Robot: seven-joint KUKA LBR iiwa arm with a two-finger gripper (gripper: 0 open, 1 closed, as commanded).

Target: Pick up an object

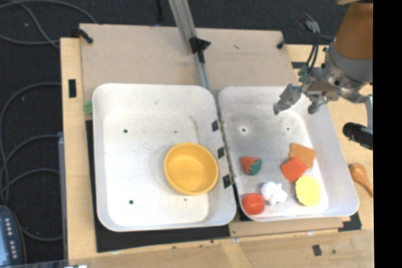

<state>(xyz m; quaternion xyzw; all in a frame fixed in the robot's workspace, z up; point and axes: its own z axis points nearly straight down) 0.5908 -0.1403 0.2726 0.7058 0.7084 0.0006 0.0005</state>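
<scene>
Sitting in left bin (113, 135): yellow bowl (191, 168). Right bin (264, 116) holding small toys (282, 182); jaws apart, gripper (300, 101) hovering empty above.

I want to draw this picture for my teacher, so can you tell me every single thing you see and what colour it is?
Bins: 2, white, side by side on the bench.
Bowl: 1, yellow, in the left bin, near its right wall.
Round flat piece: 1, yellow, right bin, near front.
Blocks: 2, orange, right bin, touching, behind the yellow piece.
Small ball-like toy: 1, red and green, middle of right bin.
Small round object: 1, red, front of right bin.
Small lumpy object: 1, white, beside the red one.
Metal rail: 1, grey, behind the bins.
Gripper: 1, grey, above the right bin's back, holding nothing.
</scene>
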